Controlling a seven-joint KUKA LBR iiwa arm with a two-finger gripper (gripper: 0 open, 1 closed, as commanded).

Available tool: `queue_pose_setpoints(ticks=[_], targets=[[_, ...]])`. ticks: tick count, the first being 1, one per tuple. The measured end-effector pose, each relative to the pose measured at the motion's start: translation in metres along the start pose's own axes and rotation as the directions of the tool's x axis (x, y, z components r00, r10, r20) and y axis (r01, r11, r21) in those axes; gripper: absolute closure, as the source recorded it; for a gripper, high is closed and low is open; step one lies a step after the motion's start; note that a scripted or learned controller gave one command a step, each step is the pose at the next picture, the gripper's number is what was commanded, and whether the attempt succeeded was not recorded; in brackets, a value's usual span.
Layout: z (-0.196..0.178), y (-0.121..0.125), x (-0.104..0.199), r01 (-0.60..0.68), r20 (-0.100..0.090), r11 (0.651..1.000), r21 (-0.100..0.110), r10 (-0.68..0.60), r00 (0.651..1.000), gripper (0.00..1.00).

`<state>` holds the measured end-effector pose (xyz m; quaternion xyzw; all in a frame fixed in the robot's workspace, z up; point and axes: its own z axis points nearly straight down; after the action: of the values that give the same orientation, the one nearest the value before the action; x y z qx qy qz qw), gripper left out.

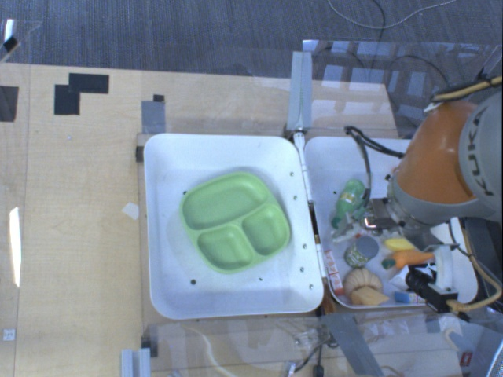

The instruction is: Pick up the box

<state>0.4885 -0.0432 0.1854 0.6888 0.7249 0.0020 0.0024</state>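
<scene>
Two white bins (157,289) are sitting on the table; I am hovering over the right one's clutter. My claw's state and the box's place: cannot tell. I should be descending slowly.

Green divided plate (234,222) in left bin (169,289), well left of gripper (376,223). Green bottle (351,197) just up-left of it, grey can (361,251) just below, tan bread roll (364,283) lower still.

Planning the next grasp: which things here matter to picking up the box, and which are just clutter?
Job: box, along the right bin's left wall; gripper, above that bin.
Clutter: green bottle, can, carrot, bread roll, green plate in left bin.
</scene>
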Motion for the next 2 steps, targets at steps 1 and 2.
queue_pose_setpoints(ticks=[1,2], targets=[[0.096,0.034,-0.053,-0.197,-0.001,0.98,-0.004,0.197,0.98,0.0],[0.097,0.095,-0.05,-0.21,0.0,0.978,-0.008,0.21,0.978,0.0]])
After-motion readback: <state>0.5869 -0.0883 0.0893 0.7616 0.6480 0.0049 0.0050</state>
